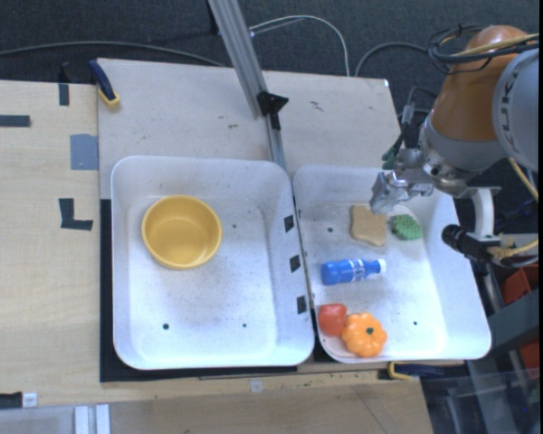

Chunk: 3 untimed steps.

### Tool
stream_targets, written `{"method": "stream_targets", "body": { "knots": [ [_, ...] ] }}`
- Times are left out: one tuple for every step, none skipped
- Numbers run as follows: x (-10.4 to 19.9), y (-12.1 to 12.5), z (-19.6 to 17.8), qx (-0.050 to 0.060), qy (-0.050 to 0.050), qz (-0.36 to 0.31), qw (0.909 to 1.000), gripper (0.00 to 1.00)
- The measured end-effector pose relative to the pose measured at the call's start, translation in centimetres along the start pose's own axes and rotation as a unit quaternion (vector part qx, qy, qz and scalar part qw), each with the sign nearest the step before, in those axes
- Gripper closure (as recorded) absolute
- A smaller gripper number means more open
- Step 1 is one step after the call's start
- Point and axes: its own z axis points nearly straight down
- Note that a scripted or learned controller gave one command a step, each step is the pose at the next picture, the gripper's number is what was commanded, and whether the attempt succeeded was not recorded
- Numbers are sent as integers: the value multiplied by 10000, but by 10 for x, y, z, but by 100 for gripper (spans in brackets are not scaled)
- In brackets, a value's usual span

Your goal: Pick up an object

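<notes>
Two white bins sat side by side when I checked. I saw a yellow bowl (182, 231) in the left bin (131, 333), toward its left edge. In the right bin (452, 324), a red piece (332, 316) and orange pumpkin (365, 334) lay at the near edge, a blue bottle (352, 269) mid-bin, its label unreadable, then a tan slice (369, 226) and green piece (405, 228). The gripper (389, 197) hovered above the slice; I couldn't tell its opening, and saw nothing held.

From my remote seat, both shallow bins (253, 174) were white with dark speckles. I saw a round yellow bowl (181, 231), a tan bread-like slice (369, 226), a fuzzy green lump (405, 228), a blue bottle (351, 270), a red piece (332, 318), and an orange pumpkin (365, 334).
</notes>
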Motion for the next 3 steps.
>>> {"method": "stream_targets", "body": {
  "knots": [
    [0, 1, -53, 5, 2, -1, 10000, 100],
    [50, 19, -33, 39, 10, -7, 10000, 100],
    [100, 30, -31, 33, 12, -24, 10000, 100]
  ]
}}
